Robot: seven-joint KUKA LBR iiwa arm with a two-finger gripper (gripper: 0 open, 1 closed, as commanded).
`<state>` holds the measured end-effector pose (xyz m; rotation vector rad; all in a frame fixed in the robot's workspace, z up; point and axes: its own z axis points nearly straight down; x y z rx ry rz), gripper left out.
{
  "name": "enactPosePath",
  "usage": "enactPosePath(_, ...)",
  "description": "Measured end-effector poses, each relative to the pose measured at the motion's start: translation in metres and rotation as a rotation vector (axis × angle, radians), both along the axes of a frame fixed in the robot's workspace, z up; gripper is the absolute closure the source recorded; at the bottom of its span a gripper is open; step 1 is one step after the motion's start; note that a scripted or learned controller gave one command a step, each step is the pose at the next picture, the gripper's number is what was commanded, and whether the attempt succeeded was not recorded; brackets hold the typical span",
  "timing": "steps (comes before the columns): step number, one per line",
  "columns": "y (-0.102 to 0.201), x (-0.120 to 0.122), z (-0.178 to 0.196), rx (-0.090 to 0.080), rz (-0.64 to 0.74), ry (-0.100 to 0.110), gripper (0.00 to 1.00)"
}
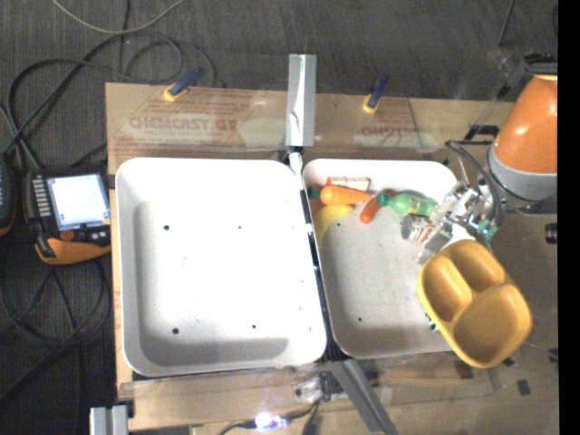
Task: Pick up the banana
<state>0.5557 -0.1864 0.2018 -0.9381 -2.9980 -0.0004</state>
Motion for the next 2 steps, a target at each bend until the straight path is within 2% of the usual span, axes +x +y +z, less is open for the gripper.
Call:
enactPosePath(1, -0.016, -0.013, -0.108, 0.001, 0.002, -0.006, 0.00)
enactPosePath(2, -0.007, -0.035, -0.067, 0.003, 0.011, -0.002, 0.00)
